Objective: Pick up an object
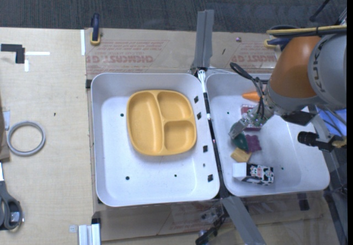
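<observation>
My gripper (240, 129) reaches down into the right bin (309, 179) from the grey arm with its orange band (292, 67). Its tips hang just above a dark green object (240, 141) and a purple one (253, 142). A tan block (240, 155) lies just below those. A small black-and-white carton (258, 172) rests near the bin's front. An orange piece (251, 95) and a pink-labelled item (246, 110) lie at the back, partly behind the arm.
The left bin (110, 172) bears a yellow divided plate (161, 121). A divider (208, 122) separates the bins. On the wooden bench at the left lie a grey ring (24, 137) and scissors (10, 212).
</observation>
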Controlling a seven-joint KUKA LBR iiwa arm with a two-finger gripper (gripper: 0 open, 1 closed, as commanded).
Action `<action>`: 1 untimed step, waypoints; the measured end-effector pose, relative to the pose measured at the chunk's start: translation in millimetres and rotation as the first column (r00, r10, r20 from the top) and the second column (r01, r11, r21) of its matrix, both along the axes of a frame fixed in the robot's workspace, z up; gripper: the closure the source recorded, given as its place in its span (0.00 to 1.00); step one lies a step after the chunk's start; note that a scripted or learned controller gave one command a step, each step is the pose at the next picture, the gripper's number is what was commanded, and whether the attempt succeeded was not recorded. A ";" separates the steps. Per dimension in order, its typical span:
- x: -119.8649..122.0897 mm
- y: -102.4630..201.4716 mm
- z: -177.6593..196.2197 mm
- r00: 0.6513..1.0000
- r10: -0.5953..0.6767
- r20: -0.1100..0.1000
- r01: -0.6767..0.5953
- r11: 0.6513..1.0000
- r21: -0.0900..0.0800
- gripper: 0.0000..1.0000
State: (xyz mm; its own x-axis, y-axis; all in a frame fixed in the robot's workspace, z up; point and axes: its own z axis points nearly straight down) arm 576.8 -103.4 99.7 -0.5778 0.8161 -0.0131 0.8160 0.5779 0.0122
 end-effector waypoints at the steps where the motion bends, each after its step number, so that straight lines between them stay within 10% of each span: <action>1: 61.5 -7.2 1.3 0.996 -0.085 -0.005 0.085 0.996 0.001 0.00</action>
State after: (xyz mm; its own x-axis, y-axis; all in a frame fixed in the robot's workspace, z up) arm 638.3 -110.6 101.0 -0.5061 0.8624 -0.0095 0.8624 0.5062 0.0092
